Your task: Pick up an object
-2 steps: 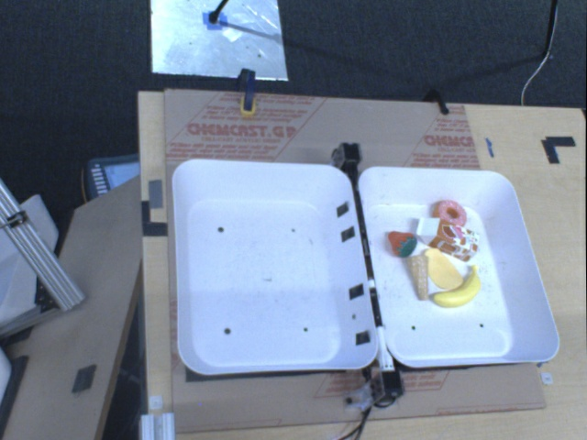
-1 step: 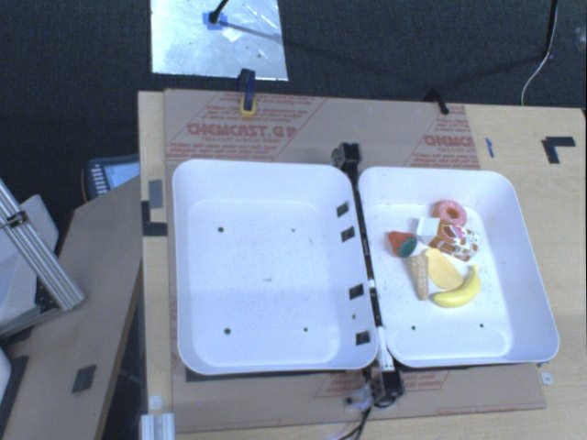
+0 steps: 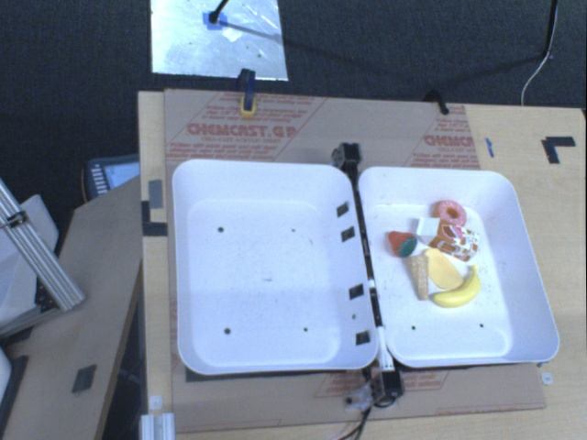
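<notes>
Several small toy foods lie clustered in the right bin. A pink doughnut sits at the top of the cluster. Below it are a red-and-white frosted piece and a small white block. A red and green strawberry-like piece lies to the left. A tan cone touches a pale yellow wedge. A yellow banana curves along the bottom of the cluster.
The left bin adjoins the right one along a black clipped seam. Both rest on a cardboard sheet on the wooden bench. A shiny metal plate lies behind on dark carpet. An aluminium rail stands at far left.
</notes>
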Controlling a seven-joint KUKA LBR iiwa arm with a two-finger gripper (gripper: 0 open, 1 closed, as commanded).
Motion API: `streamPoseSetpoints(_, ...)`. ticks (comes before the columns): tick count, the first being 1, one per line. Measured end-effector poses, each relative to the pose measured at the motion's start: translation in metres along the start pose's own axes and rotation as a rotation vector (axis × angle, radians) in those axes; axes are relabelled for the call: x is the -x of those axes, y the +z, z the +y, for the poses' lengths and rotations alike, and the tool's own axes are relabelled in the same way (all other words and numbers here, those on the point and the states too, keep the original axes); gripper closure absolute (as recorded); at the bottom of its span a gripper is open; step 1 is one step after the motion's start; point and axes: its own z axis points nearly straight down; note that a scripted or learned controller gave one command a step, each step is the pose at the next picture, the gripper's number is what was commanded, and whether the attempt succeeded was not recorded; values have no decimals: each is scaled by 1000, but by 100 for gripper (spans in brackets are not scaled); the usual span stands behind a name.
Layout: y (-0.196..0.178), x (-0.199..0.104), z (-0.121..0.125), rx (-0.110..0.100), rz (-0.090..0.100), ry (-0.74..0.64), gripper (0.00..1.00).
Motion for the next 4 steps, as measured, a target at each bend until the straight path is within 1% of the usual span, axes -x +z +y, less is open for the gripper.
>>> streamPoseSetpoints(1,1,0,0,-1,0,-2,0)
streamPoseSetpoints(2,-11,-1,1,3,-2,-7,100)
streamPoseSetpoints(3,-11,-1,1,2,-2,-9,0)
streamPoseSetpoints(4,-23,-2,1,7,-5,-14,100)
